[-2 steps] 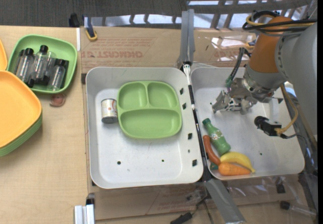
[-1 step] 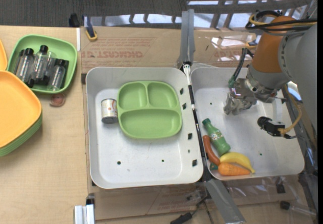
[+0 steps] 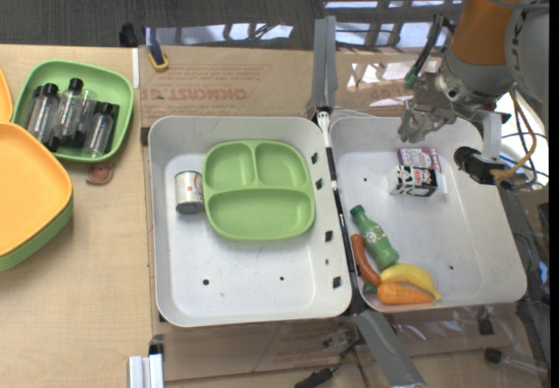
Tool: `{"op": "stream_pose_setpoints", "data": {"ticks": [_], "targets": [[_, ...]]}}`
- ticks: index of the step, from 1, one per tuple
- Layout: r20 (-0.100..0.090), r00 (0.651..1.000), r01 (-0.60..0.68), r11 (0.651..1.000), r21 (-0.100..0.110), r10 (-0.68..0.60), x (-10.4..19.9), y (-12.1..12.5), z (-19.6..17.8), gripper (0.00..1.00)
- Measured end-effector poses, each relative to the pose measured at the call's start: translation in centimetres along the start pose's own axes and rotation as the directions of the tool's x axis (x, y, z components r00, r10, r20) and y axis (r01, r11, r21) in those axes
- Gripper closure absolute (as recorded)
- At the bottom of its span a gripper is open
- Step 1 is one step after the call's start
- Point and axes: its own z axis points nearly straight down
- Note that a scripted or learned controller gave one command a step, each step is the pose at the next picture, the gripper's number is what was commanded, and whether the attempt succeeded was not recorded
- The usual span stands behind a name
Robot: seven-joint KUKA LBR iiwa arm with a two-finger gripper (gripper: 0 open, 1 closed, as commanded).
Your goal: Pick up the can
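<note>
Gripper [image 3: 419, 126]: hangs over the far part of the right bin, fingers pointing down; nothing sits between them, and whether they are open or closed cannot be told from this angle.
Arm [image 3: 498, 19]: grey with an orange band, reaching in from the right above the right bin's far corner.
Milk carton [image 3: 416, 172]: small, cow-patterned with a pink top, lying in the right bin just in front of the gripper, apart from it.
Right bin [image 3: 472, 246]: white and shallow.
Green bottle [image 3: 375, 238]: lies tilted near the right bin's left wall.
Banana [image 3: 410, 275]: at the near edge of the right bin, touching a carrot [image 3: 405, 294].
Red pepper [image 3: 365, 262]: a long red piece beside the bottle, against the left wall.
Can [image 3: 188, 192]: lies on its side in the left bin, at the left edge of the plate, well apart from the gripper.
Green divided plate [image 3: 259, 190]: three compartments, in the middle of the left bin [image 3: 244, 290].
Green tray [image 3: 74, 111]: on the bench to the left, holding dark-capped bottles.
Orange plates [image 3: 31, 194]: stacked at the left edge.
</note>
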Motion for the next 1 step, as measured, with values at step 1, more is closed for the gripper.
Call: {"op": "stream_pose_setpoints", "data": {"ticks": [1], "targets": [[-0.001, 0.995, 0.095, 0.995, 0.000, -0.095, -0.95, -0.95, 11.51, 1.00]]}}
